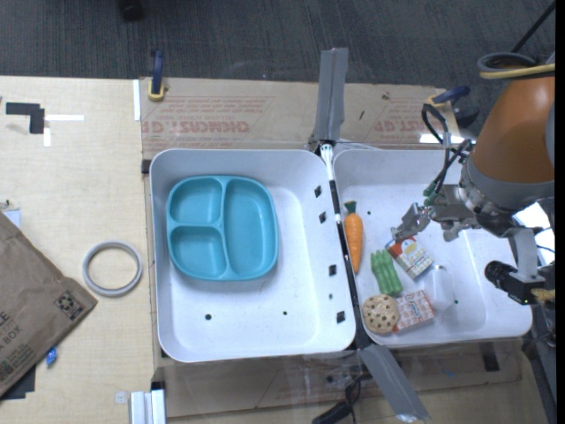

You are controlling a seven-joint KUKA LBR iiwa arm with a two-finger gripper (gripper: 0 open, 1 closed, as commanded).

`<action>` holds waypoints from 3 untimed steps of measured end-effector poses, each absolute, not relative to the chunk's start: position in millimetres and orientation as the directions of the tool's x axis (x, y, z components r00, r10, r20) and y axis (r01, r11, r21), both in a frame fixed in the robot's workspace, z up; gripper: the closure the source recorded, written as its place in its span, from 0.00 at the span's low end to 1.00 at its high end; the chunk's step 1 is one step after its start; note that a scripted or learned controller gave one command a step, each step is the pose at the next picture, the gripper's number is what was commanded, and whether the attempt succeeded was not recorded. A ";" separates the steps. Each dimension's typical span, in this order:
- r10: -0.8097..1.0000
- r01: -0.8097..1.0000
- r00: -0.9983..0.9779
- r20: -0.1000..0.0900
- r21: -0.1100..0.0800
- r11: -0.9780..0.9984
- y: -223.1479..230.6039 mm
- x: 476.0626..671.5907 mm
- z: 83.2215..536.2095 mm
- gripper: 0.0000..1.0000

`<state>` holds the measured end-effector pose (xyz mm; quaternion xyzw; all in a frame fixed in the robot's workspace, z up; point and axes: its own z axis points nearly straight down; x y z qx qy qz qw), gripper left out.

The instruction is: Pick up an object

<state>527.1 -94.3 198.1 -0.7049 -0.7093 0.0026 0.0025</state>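
Where the hand point(410, 229) hovers above a small carton point(413, 258), its grip is unclear.

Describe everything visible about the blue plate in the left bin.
The blue plate is a light blue, rounded-rectangle dish that looks like smooth plastic. Raised ridges split it into three sections: two smaller ones on its left side, stacked one above the other, and one long one on its right. All three sections hold nothing. It lies flat and right side up on the floor of the left bin, toward the upper left, touching nothing else.
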 end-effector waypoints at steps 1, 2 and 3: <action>0.999 0.999 -0.049 -0.002 0.003 0.049 -125.9 529.6 96.3 0.00; 0.999 0.999 -0.047 -0.001 -0.001 0.047 -126.3 529.5 101.4 1.00; 0.996 0.996 0.086 -0.003 -0.004 -0.087 -70.2 632.4 188.3 1.00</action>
